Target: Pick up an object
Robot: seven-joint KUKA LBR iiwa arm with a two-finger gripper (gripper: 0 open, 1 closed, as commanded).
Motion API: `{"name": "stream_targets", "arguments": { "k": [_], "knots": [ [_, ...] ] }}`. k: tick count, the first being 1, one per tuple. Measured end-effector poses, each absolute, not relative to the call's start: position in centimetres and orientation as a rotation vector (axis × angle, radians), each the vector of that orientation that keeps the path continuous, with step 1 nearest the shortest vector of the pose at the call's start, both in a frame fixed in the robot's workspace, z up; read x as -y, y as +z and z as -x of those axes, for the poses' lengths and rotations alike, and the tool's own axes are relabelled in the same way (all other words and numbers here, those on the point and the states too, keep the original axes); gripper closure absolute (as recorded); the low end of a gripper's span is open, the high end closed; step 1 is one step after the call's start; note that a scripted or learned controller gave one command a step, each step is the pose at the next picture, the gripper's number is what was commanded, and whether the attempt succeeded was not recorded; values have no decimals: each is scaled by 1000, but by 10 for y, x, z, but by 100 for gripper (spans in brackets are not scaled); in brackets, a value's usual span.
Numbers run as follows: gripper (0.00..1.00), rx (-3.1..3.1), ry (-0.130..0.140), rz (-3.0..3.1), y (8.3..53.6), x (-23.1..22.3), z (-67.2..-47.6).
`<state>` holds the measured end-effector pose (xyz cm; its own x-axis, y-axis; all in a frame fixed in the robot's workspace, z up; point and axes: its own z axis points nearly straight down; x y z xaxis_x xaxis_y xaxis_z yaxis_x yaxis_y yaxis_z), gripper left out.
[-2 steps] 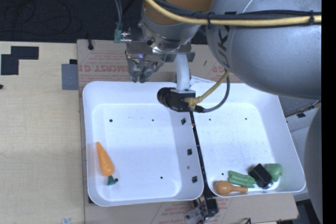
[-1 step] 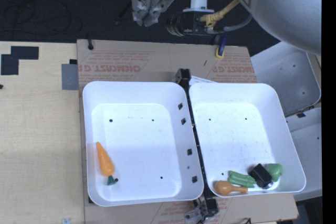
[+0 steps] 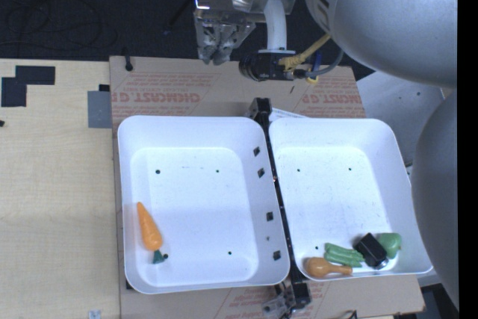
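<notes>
My gripper [image 3: 217, 54] hangs high above the bench, over the cardboard behind the left bin [image 3: 127, 160], with its fingers close together and nothing between them. An orange toy carrot [image 3: 149, 228] with a small green stem lies at the front left of the left bin. In the front right corner of the right bin [image 3: 396, 146] sit a tan pear-like piece [image 3: 326, 267], a green bean pod [image 3: 344, 255], a black block [image 3: 370, 249] and a green piece [image 3: 390, 241], all bunched together.
A black clip strip [image 3: 269, 190] joins the two bins along the middle. Brown cardboard [image 3: 172, 90] lies under the bins. The big grey arm body [image 3: 388, 4] fills the upper right, above the right bin's far side.
</notes>
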<state>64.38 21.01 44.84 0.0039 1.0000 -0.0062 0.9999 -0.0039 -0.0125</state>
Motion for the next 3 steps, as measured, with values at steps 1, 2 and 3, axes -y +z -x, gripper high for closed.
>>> {"name": "stream_targets", "arguments": {
  "k": [1,2,3],
  "knots": [
    [100,2211,18,2226,383,-137,-643],
    [100,2217,2,2227,420,-82,-634],
    [100,2209,18,2225,321,-13,-643]
  ]
}}
